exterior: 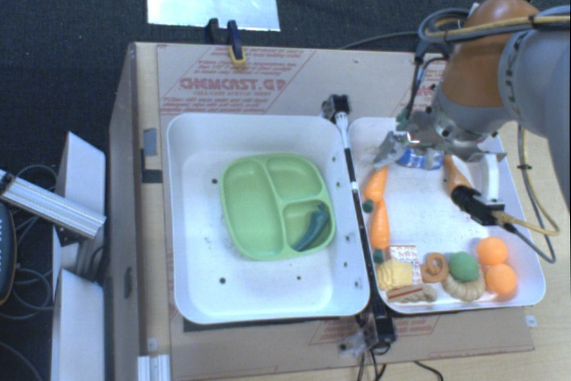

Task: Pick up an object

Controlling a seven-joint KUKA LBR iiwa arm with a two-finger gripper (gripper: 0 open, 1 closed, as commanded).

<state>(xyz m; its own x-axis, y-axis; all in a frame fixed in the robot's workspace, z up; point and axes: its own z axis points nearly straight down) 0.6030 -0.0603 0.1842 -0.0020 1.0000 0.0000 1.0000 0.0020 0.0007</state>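
My gripper [412, 145] hangs low over the back of the right bin [419, 210], reaching in from the right under the orange band of the arm. Right beneath it lies a blue and white object [419, 160], partly hidden by the gripper. Two orange carrots [376, 184] [381, 224] lie along the bin's left wall, just in front of the gripper. A third orange piece [457, 172] lies to the gripper's right.
Along the right bin's front lie a yellow cracker [401, 269], a small ring [435, 266], a green ball [461, 265], a tan piece [464, 288] and two oranges [492, 251] [501, 280]. In the left bin [192, 219], a green divided plate [268, 205] holds a dark green vegetable [312, 228].
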